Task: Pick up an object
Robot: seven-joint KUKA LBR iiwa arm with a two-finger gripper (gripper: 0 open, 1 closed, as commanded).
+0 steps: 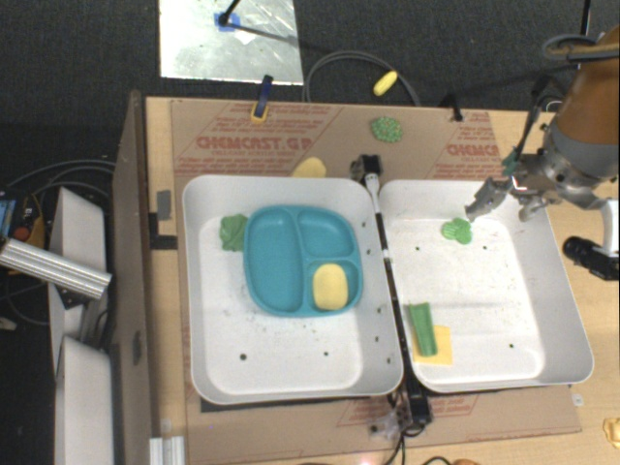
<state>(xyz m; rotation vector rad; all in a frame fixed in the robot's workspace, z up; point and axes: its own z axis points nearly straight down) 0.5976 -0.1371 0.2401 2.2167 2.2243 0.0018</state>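
1. Nearest, in the right bin [542, 356], one green stick [421, 327] lies across one flat yellow square [438, 345].
2. Further back, one small bumpy green piece [457, 230] sits just under the gripper [489, 201], whose fingers are too blurred to judge.
3. Leftward, the left bin [281, 371] holds one smooth blue divided plate [300, 260] carrying one rounded yellow lump [330, 285]; a green leafy piece [233, 231] is partly hidden beside it.

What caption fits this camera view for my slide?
End effector poised at a small green object in the right bin; a blue divided plate holding a yellow item sits in the left bin.
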